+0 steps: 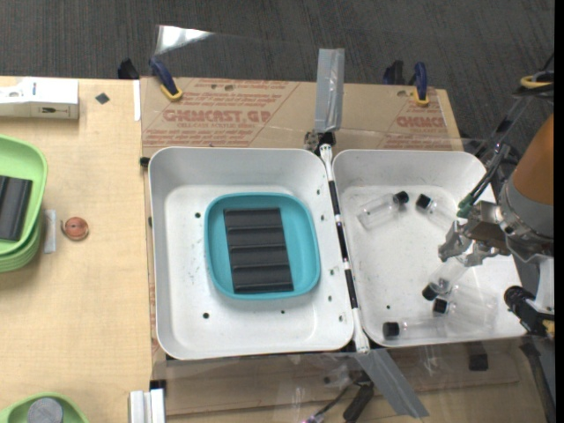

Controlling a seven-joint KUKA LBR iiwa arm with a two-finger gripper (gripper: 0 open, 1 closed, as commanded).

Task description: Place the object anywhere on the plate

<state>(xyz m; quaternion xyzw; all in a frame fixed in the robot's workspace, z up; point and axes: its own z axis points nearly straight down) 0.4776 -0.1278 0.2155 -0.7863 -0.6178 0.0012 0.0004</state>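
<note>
- The grey arm with its orange band reaches in from the right, and its two-finger gripper (460, 252) hangs low over the right-hand shallow white bin (370, 170)
- I cannot tell how the pincer is set, since the metal parts blur into the white floor of the bin
- The task's things are small clear plastic vials with black caps, scattered in that right bin: one clear vial lying on its side near the upper left (381, 208), a second black-capped vial just beside it (426, 204), a third clear vial directly under the pincer (439, 287), and a loose black cap near the bin's front edge (390, 330)
- The vial under the pincer is the nearest candidate; its long axis runs at a slant from upper right to lower left, with the black cap at the lower end (the clear body is hard to trace)
- The teal rounded-square plate (304, 276), carrying a dark ribbed insert (257, 249), sits in the left-hand white bin (176, 263), well apart from the pincer and to its left
- My judgement: the grasp comes first, then a carry leftward across the wall between the bins
</note>
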